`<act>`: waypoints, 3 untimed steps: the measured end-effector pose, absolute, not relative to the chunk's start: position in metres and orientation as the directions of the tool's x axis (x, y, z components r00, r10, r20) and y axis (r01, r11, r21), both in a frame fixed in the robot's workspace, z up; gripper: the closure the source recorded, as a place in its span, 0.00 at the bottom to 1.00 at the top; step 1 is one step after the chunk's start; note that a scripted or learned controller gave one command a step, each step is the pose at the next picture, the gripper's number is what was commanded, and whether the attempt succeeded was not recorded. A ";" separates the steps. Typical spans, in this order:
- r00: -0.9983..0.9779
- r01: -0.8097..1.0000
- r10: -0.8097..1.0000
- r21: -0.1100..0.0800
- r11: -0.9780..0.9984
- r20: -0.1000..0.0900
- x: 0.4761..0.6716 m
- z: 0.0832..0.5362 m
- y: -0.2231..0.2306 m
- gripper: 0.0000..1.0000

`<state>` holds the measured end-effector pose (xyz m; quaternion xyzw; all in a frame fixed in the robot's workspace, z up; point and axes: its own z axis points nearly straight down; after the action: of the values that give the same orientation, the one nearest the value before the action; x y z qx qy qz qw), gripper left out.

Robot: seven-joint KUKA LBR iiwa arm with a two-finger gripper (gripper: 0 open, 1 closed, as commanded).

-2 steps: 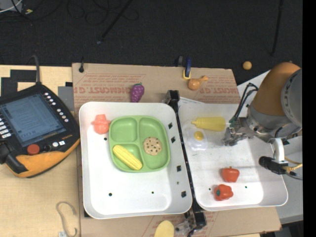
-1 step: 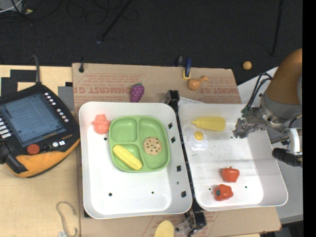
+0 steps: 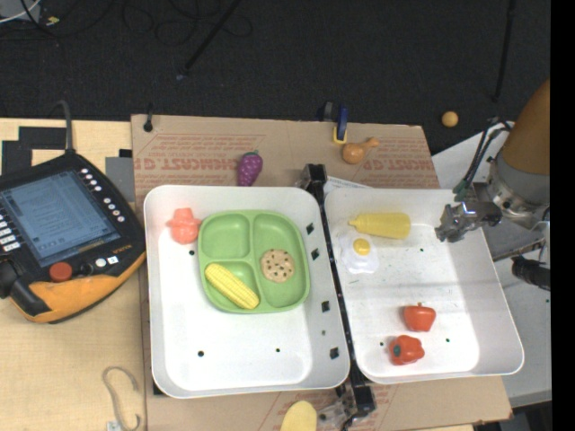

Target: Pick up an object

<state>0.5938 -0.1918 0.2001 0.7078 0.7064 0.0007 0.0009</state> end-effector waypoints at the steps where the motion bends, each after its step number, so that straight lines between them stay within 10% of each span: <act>1: 0.001 1.000 1.000 0.002 -0.001 0.000 0.594 0.229 -0.193 1.00; 3: -0.004 1.000 1.000 -0.003 0.004 0.003 0.584 0.242 -0.080 1.00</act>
<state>0.5837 -0.0804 0.2424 0.7057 0.7085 0.0001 -0.0022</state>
